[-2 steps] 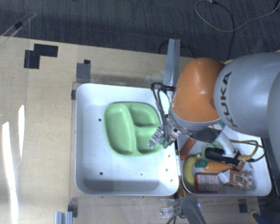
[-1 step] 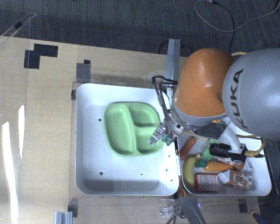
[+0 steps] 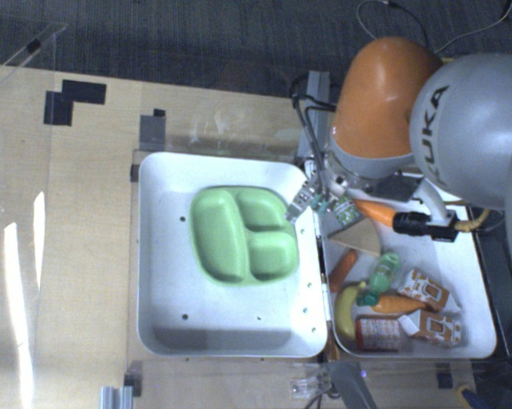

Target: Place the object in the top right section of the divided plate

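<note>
A green divided plate (image 3: 241,235) lies in the left white bin (image 3: 162,263), with one long section on its left and two smaller sections on its right. My gripper (image 3: 306,199) hangs over the wall between the two bins, just past the plate's top right section (image 3: 261,206). I see nothing of the task's object in it. An orange carrot (image 3: 373,212) lies in the right bin (image 3: 482,330), close under the wrist and partly hidden by it.
The right bin also holds a red sausage (image 3: 343,267), a banana (image 3: 345,310), a green bottle (image 3: 380,276), a second carrot (image 3: 399,303), two small cartons (image 3: 425,290), a red can (image 3: 378,335) and a beige wedge (image 3: 359,240). The arm's bulk covers that bin's far side.
</note>
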Robot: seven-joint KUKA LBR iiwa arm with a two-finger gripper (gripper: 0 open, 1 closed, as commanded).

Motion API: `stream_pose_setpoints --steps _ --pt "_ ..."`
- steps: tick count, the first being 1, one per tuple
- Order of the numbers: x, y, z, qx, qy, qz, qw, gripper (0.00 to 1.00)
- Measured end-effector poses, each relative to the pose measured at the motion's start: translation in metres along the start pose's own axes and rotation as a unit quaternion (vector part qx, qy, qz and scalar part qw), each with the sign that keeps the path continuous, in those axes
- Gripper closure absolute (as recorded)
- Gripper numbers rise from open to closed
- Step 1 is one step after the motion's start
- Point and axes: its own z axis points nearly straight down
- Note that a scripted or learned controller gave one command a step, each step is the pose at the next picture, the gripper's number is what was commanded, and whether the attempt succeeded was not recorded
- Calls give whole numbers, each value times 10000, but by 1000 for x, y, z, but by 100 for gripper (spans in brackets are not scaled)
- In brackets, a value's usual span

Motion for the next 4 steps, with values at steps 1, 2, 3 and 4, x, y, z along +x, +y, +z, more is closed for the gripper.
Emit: stream_pose_setpoints --steps 1,2,3,4 --pt "-12 -110 33 4 -3 -642 9979 100" --pt "34 -23 15 -6 0 -736 9973 100" --pt "-15 -84 10 -4 -12 -1503 9886 100" --pt "21 -10 38 -5 3 -1496 9887 100"
